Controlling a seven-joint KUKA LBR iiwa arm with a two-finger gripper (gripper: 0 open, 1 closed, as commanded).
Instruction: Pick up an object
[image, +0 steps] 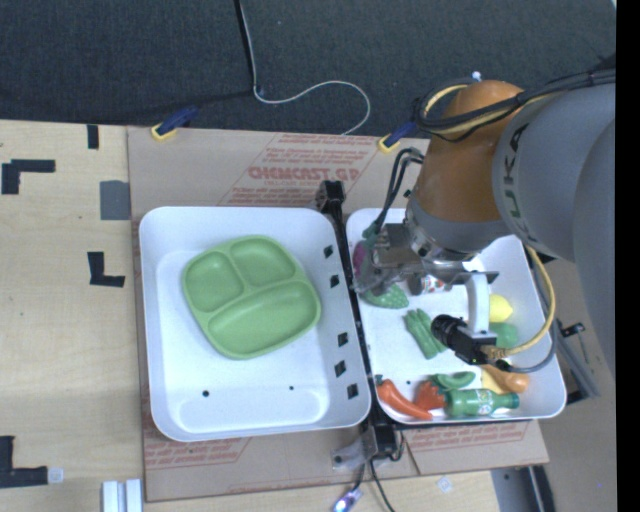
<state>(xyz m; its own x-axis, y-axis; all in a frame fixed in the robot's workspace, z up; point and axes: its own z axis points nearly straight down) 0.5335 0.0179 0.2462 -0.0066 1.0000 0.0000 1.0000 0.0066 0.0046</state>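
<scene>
From the camera above the bench, the arm (500, 190) reaches in from the right and bends down over the right bin (535, 270), its wrist low over the bin's upper left part. The gripper (388, 272) sits close to the divider between the two bins. Whether its jaws are parted or closed I cannot tell: the wrist and the dark fittings cover them, and nothing can be seen held between them.

Just under the jaws lies a green leafy piece (385, 296), apparently touching or nearly touching the tool. A little below and to the right of the jaws lies a dark green pod-like toy (423, 333). Further from the jaws, along the bin's near edge, are a red pepper-like toy (403, 399) and a green bottle (480, 403), with a yellow piece (499, 309) off to the right. Across the divider from the jaws, the left bin (165, 300) holds a green divided plate (250, 295).

The step in hand looks like the descent onto a pick, with the leafy piece the likeliest target. The next move would call for the jaws to close on it and lift straight up, keeping clear of the divider wall just beside them.
</scene>
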